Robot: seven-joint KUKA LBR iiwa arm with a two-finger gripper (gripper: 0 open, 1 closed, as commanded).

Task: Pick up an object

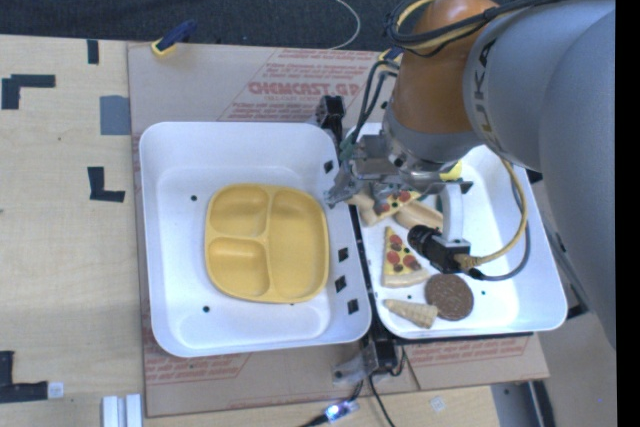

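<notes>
- The toy food lies in the right bin (530, 300), lower right of the frame: pizza slice (401, 258), brown disc (449, 295), cone (413, 313), tan pieces (398, 207) above them.
- The pincer (395, 190) sits low over the tan pieces, under the wrist; how far it is open, or whether it has anything, I cannot tell.
- Pieces lie close together, some touching, so a grab could nudge neighbours or catch two.
- The flat slice and disc may slip from a pinch.
- The bin wall just left could block a finger.
- The yellow plate (268, 242) in the left bin (165, 165) is well apart.
</notes>
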